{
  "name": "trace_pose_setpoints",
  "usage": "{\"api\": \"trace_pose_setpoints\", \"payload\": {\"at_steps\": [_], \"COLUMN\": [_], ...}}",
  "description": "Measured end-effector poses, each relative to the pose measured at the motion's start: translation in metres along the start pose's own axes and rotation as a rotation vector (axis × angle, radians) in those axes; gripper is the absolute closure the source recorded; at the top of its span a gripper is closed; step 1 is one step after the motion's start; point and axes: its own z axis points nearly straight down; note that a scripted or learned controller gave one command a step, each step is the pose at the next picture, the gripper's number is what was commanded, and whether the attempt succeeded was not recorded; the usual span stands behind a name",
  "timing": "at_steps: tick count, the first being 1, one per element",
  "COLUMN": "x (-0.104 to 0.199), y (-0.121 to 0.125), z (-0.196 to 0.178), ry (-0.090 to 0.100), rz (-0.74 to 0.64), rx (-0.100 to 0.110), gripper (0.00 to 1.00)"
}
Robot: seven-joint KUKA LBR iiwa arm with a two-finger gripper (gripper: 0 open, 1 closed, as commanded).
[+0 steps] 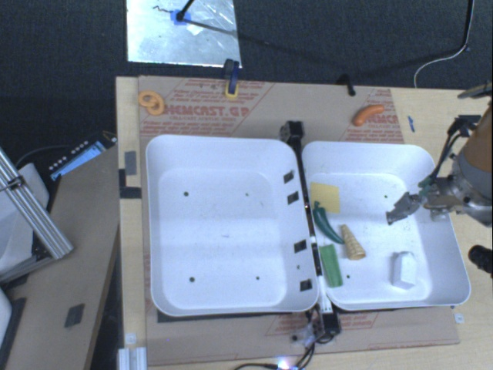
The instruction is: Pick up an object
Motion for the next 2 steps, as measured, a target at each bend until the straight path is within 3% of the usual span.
{"api": "trace_pose_setpoints", "payload": {"at_steps": [1, 2], "x": [0.069, 0.064], "y": [0.017, 0.018], "z": [0.139, 0.123], "ry": [0.005, 0.001], "rz": [-0.006, 0.0], "rx": [0.007, 0.0], "gripper": [0.0, 1.0]}}
